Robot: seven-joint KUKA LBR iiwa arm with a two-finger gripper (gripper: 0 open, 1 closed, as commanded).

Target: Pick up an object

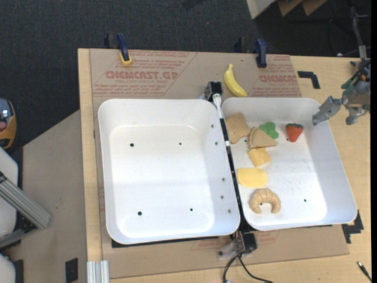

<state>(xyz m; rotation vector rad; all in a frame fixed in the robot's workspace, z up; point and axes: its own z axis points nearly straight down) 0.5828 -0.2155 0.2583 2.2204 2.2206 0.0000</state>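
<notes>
1. Gripper [344, 106] sits at the outer edge of the right bin [330, 175], above its far corner, at the end of an arm entering from the view's right. The finger parts are small and partly cut off at the frame edge; how far the jaws stand open cannot be told, and nothing is seen between them.

2. Candidate objects all lie in the right bin, on the side of the jaws toward the divider between bins. Nearest the jaws is a strawberry [294, 132], with a green piece [270, 128] just beyond it.

3. Farther from the jaws, a cluster sits against the divider wall: a slice of bread [237, 127], a tan wedge [260, 138] and a small yellow block [260, 157], touching or nearly so. This crowding probably makes a clean grasp harder there.

4. Well apart from the jaws, toward the near rim, lie a flat yellow piece [251, 177] and a croissant [265, 200], just beside each other.

5. A banana [234, 82] rests on the board outside both bins, beyond the far rim, likely out of working range.

6. The left bin [159, 164] lies farthest from the jaws, presumably reserved as a drop area.

7. Judgement: pick not yet begun; the strawberry, standing clear of neighbours and nearest the jaws, appears the simplest target.
</notes>
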